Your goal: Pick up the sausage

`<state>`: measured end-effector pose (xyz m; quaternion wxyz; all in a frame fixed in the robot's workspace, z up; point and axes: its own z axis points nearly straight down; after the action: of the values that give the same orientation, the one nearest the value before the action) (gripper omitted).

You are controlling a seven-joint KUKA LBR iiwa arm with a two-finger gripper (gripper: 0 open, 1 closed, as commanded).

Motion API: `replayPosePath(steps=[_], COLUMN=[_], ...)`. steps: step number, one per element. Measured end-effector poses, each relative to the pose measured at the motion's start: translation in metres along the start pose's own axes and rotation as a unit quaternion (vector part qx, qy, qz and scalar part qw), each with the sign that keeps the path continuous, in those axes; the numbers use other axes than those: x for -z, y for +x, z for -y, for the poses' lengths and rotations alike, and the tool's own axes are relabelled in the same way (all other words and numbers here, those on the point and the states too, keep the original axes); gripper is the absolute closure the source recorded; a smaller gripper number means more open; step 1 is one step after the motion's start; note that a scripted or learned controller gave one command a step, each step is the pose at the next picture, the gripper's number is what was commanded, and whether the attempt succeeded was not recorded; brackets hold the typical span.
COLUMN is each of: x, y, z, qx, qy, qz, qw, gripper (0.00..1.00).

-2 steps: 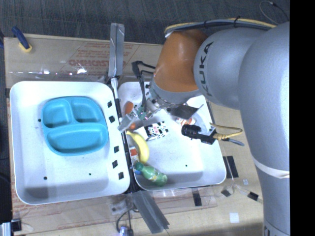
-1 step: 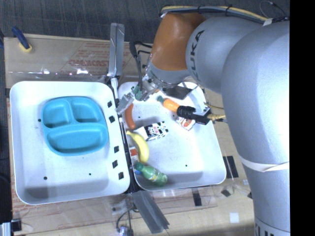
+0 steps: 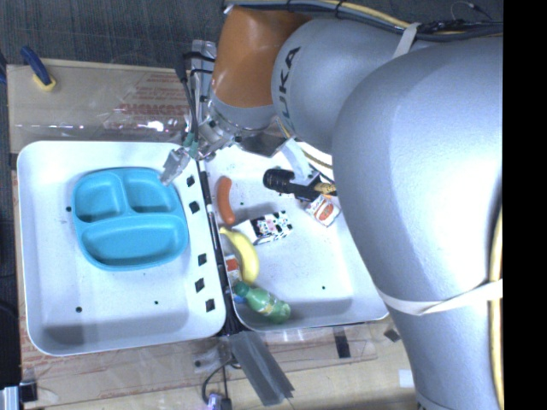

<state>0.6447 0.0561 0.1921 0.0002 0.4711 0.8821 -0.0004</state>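
Black letters "UKA", cut off at the start, on the grey arm (image 3: 295, 75) beside its orange band, upper middle of frame. Faint red print on plastic sheet (image 3: 141, 109), unreadable.

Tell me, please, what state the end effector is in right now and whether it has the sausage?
End effector: cannot be told whether open or closed; it is above the left bin's upper right corner, with nothing visibly held.
Sausage: lying in the right bin.

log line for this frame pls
hand over left bin top right, by blue tray | holding nothing | sausage in right bin above banana | not picked
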Motion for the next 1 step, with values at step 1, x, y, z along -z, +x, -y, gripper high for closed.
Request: replayPosePath(steps=[1], x=[-0.0002], y=[-0.0092], z=[0.1099], qx=[0.070], qy=[0.001], qz=[-0.001], qw=[0.9976], gripper=[0.00])
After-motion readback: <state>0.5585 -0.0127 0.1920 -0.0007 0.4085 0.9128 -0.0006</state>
